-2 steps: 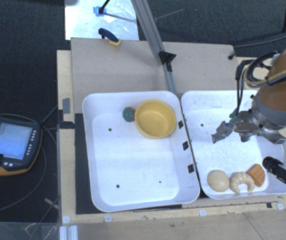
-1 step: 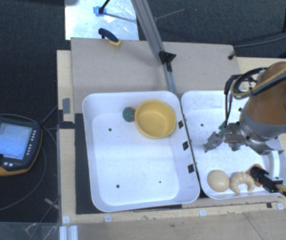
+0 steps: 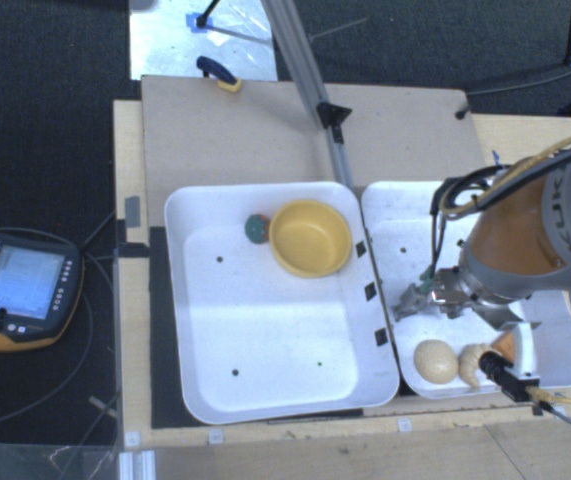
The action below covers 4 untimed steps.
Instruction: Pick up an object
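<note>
Open white floor of the right bin (image 3: 405, 230) lies beyond the gripper (image 3: 412, 299). A cream egg-shaped object (image 3: 435, 361) sits just beside it. The bin divider wall (image 3: 375, 288) flanks its tip.

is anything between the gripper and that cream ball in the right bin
Nothing visible does. The gripper hangs over bare bin floor just up-left of the cream ball, with open space between them.

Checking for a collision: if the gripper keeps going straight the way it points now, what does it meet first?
The gripper points toward the left edge of the right bin. Probably that bin's floor or left wall comes first, though depth is unclear.
</note>
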Motion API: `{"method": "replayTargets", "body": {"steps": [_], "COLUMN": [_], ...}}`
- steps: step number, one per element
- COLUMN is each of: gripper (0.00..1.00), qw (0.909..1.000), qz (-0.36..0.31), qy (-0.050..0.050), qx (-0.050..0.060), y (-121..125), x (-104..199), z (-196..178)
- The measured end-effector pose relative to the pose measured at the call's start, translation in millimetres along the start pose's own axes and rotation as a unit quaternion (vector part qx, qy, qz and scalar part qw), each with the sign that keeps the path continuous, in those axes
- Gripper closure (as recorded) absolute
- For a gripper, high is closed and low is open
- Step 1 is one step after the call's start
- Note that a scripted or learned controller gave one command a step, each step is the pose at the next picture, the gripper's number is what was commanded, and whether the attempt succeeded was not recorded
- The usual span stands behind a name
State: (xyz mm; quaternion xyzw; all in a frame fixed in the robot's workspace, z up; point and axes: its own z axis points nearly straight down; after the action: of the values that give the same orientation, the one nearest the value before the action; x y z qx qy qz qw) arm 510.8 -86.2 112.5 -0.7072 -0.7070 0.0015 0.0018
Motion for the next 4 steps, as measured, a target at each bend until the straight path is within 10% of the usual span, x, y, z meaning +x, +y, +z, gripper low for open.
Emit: {"method": "replayTargets", "body": {"steps": [1, 2, 4], "gripper": [0.00, 1.00, 1.00], "qw": [1.0000, 1.0000, 1.0000], "qz": [0.000, 0.000, 0.000], "qy": [0.000, 0.000, 0.000], "qx": [-0.002, -0.003, -0.005], "y": [0, 1, -8], "x": [0, 0, -8], "z": [23, 12, -86]}}
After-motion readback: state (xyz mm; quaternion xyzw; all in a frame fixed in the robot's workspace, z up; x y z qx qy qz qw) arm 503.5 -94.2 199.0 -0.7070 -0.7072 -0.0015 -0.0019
